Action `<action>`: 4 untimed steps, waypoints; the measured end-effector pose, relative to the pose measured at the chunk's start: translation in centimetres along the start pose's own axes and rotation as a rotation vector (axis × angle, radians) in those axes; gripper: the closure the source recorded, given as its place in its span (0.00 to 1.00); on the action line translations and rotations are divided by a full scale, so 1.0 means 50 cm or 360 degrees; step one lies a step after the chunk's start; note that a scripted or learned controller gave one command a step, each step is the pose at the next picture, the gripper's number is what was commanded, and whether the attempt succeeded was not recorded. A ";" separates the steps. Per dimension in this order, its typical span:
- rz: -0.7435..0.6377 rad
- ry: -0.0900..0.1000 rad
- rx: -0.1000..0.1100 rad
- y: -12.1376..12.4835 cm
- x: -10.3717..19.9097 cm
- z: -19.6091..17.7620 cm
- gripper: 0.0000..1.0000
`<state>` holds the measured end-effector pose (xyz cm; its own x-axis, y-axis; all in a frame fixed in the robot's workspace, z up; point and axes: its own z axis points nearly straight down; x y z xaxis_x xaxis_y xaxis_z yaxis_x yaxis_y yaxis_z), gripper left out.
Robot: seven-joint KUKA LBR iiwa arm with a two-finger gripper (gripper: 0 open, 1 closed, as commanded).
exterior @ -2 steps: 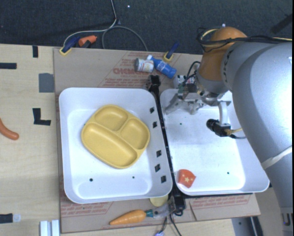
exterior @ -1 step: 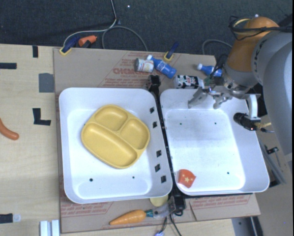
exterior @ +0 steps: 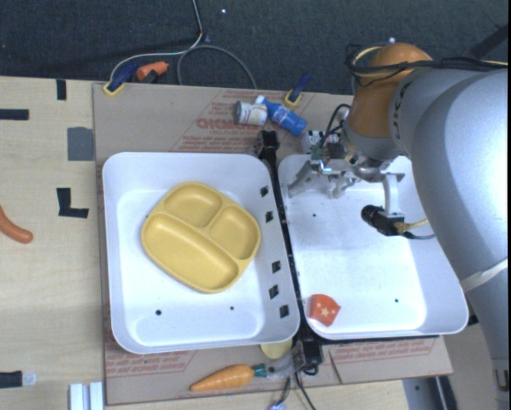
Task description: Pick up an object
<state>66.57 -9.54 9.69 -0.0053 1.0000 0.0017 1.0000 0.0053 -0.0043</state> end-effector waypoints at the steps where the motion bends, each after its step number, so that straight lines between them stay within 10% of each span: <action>1: 0.0016 -0.0009 -0.0005 0.001 -0.176 0.002 0.00; 2: -0.0004 0.0001 -0.0005 -0.004 0.011 0.004 0.00; 3: 0.0017 -0.0010 -0.0009 0.003 -0.183 -0.035 0.00; 4: 0.0002 0.0001 -0.0001 -0.165 -0.025 -0.082 0.00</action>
<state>58.36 -10.87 13.80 -0.0040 1.0000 0.0026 1.0000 0.0040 -0.0036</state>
